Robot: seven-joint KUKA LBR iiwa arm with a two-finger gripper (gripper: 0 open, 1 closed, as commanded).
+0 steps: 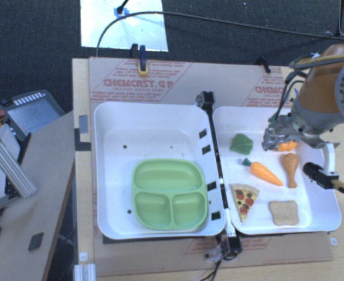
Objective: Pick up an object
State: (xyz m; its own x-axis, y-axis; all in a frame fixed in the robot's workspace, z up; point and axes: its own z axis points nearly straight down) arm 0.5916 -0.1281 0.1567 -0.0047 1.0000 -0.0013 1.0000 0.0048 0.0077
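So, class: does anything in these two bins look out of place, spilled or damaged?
Nothing stands out. The green tray lies flat in the left bin; the carrot, pizza slice, bread and drumstick lie separately in the right bin, near the gripper.

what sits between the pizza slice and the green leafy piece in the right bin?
In the camera view, the orange toy carrot lies between the triangular toy pizza slice and the green leafy toy piece, its green tip pointing left.
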